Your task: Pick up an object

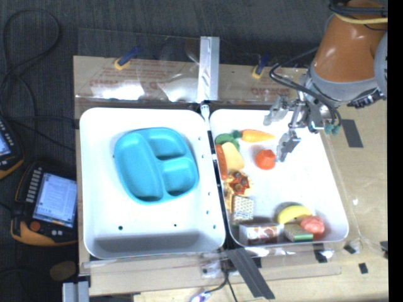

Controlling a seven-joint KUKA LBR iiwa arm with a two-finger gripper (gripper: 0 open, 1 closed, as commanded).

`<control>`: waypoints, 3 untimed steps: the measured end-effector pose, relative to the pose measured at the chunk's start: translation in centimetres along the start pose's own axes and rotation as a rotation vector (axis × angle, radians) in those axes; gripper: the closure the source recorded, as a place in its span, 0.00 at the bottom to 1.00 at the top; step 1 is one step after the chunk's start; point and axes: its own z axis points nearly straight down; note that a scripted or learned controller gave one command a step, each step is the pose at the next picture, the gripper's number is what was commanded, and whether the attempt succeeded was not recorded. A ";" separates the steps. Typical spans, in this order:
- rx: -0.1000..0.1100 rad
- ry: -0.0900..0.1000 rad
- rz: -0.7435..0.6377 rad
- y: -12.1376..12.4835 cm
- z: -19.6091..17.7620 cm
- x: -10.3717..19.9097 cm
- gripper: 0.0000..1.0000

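Note:
The right bin [327, 187] holds several toy foods. An orange carrot [257, 135] with a green top lies at its far left, and a red tomato [266, 159] sits just below it. My gripper [281, 131] hangs over the bin's upper middle, just right of the carrot and above and to the right of the tomato. Its two fingers [288, 145] stand apart, open, with nothing between them.
A yellow piece [232, 156], a patterned piece [238, 182] and a cracker [243, 207] line the right bin's left wall. A banana [291, 213], a red fruit [313, 225] and a brown box [261, 233] lie along its near edge. A blue divided plate [157, 162] lies in the left bin [101, 225].

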 end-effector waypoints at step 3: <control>-0.007 0.016 0.387 -7.0 15.8 -3.9 0.00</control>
